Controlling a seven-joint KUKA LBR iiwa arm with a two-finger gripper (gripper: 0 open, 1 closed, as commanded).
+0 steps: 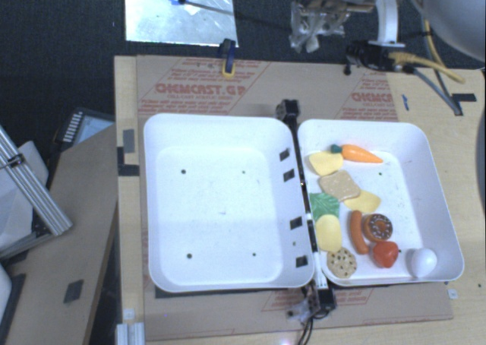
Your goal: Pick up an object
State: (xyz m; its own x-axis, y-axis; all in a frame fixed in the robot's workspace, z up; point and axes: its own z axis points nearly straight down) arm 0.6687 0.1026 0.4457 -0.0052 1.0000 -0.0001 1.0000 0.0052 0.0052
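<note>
Up at 12 o'clock the tool [307, 32] hangs beyond the surface [205, 85]; grip state unclear. Two glossy white bins: left bin [220, 199], right bin [425, 176] with ten toy foods, including tapered carrot [360, 154], round egg [421, 261].

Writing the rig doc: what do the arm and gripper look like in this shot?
The arm is a rounded, glossy grey shell at the top right. Below it the gripper is a pale metallic assembly with a small red light on its body. A white curved bracket sits beside it. A yellow cable and black wiring trail off to the right. The fingers are too blurred to describe.
</note>
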